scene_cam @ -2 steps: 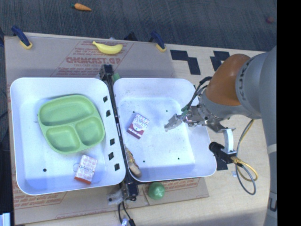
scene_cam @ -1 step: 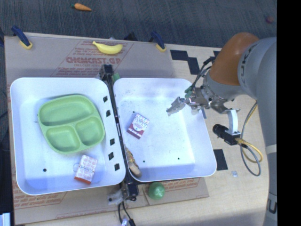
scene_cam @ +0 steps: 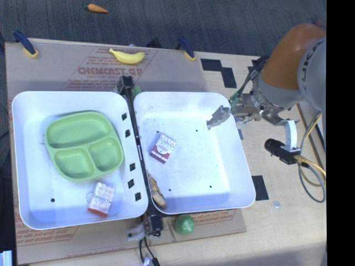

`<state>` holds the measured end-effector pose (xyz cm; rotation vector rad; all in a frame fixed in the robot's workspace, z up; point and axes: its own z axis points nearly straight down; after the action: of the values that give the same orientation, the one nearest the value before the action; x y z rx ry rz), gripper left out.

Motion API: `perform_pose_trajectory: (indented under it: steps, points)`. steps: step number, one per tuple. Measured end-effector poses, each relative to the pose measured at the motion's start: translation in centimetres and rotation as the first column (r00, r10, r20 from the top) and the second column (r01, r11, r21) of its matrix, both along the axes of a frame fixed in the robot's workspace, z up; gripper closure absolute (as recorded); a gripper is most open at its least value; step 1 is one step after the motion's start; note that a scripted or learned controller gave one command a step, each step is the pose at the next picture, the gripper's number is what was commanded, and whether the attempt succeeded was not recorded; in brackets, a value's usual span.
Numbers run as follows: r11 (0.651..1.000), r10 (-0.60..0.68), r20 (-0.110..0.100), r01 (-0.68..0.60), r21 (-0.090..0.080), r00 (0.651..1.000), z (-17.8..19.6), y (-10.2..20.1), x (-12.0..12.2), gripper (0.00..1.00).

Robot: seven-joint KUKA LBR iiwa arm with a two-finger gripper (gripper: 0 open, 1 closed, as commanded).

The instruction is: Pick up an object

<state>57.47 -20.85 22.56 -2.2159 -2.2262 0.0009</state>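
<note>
A tabletop (scene_cam: 277,226) carried two white bins. The left bin (scene_cam: 22,148) held a green divided plate (scene_cam: 83,144) and a small packet (scene_cam: 101,198) near its front edge. In the right bin (scene_cam: 222,165), a red-and-white packet (scene_cam: 163,148) lay left of centre. The fingers (scene_cam: 218,117) hung over that bin's right rim, holding nothing; how far open, I cannot tell.

Bright, even light falls from overhead; the white bins (scene_cam: 183,148) glare slightly, shadows stay soft. My view looks a bit grainy and soft-focused, perhaps blurrier toward the far edge.
</note>
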Motion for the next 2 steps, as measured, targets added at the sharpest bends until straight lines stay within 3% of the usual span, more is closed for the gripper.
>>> perform_pose_trajectory:
  steps: [2]
  points:
    - [1.000, 0.000, -0.001, 0.000, 0.000, 1.000, -0.05, 0.03, -0.01, 0.00]
